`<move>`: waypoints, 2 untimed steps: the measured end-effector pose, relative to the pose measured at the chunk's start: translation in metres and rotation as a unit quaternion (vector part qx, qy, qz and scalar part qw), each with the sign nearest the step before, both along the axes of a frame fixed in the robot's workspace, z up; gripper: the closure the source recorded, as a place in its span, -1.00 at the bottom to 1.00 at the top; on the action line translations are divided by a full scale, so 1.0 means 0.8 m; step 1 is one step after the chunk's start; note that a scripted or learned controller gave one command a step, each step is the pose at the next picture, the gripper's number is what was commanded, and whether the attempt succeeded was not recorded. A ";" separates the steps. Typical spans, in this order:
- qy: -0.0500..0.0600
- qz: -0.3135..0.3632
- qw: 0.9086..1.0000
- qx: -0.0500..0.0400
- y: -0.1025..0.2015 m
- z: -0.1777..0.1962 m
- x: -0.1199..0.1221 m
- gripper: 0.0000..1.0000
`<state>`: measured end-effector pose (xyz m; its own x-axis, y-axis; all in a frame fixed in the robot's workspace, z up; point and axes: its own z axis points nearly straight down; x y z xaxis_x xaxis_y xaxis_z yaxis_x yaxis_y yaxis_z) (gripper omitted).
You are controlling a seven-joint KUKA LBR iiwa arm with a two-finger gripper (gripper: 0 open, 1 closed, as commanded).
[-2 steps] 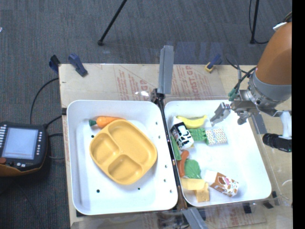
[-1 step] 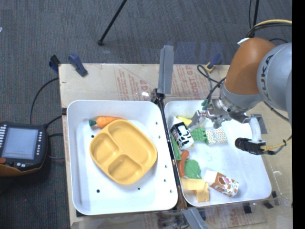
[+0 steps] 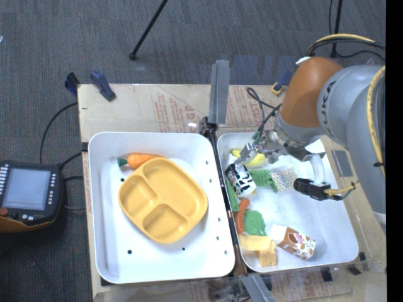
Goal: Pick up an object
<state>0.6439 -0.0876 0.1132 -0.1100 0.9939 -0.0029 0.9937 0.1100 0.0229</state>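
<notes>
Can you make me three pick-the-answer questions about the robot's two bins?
1. Where does the yellow divided plate lie?
A. left bin
B. right bin
C. floor

2. What colour is the band above the arm's wrist?
A. blue
B. orange
C. green

3. How does the toy carrot lie?
A. inside a plate compartment
B. beside the plate, at its upper left rim
C. held by the gripper

Answers: 1 A, it sits in the left bin. 2 B, the band is orange. 3 B, it lies on the bin floor by the plate.

Glossy yellow plastic tray (image 3: 163, 199); smooth white bins (image 3: 101, 187); bare plywood bench (image 3: 151, 106)
</notes>
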 end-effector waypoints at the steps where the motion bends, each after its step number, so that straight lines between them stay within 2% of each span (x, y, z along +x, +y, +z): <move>1: 0.000 -0.006 1.000 0.000 0.003 -0.013 0.012 -1.00; 2: -0.004 0.091 0.996 -0.002 0.000 -0.013 0.014 -1.00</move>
<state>0.6553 -0.0877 0.1032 -0.2889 0.9573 -0.0078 0.9568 0.2890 0.0304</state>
